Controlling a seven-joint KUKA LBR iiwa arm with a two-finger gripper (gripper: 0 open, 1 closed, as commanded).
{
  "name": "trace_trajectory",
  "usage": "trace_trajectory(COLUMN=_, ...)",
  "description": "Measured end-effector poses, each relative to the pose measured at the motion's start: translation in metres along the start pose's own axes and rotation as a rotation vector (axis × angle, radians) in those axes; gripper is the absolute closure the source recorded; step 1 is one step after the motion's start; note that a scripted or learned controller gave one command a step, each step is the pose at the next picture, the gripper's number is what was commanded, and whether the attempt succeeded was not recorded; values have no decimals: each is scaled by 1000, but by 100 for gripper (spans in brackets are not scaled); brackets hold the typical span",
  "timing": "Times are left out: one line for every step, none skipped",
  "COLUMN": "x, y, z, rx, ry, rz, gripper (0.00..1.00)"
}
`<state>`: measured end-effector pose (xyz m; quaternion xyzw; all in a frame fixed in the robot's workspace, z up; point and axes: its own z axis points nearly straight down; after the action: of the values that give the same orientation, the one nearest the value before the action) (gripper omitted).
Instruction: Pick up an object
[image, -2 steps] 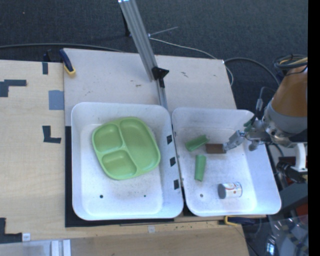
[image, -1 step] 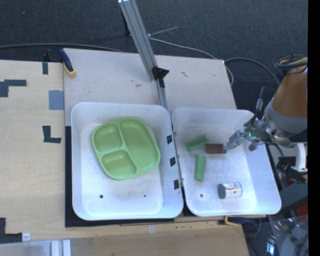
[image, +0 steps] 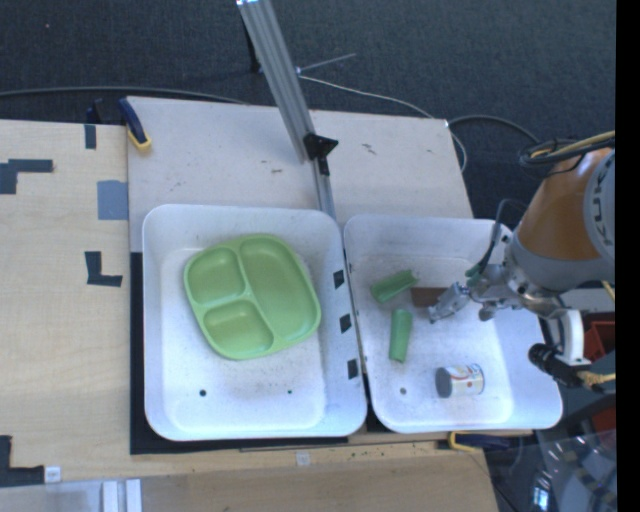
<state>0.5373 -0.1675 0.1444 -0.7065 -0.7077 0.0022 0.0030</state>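
Hovering over the right shallow white bin (image: 520, 405), our two-finger gripper (image: 447, 303) nears a brown block (image: 428, 296); finger state undeterminable.

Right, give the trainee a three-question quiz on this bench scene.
1. True or false: the green divided plate lies in the left bin.
2. How many green blocks lie in the right bin?
3. Which object sits nearest that bin's front edge: A) upper green block, B) lower green block, C) small can?

Key: 1 true; 2 two; 3 C. The hand hovers beside a brown object.
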Motion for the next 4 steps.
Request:
trace_trajectory(x=1, y=-1, z=54, rx=-1, ry=-1, rz=0, gripper=0)
trace_trajectory(x=2, y=0, z=41, rx=-4, ry=0, rz=-1, gripper=100)
trace_trajectory(x=0, y=-4, z=-1, rx=-9, ry=-2, rz=1, gripper=100)
trace_trajectory(x=-10, y=-2, z=-51, rx=-11, ry=-3, rz=1, gripper=100)
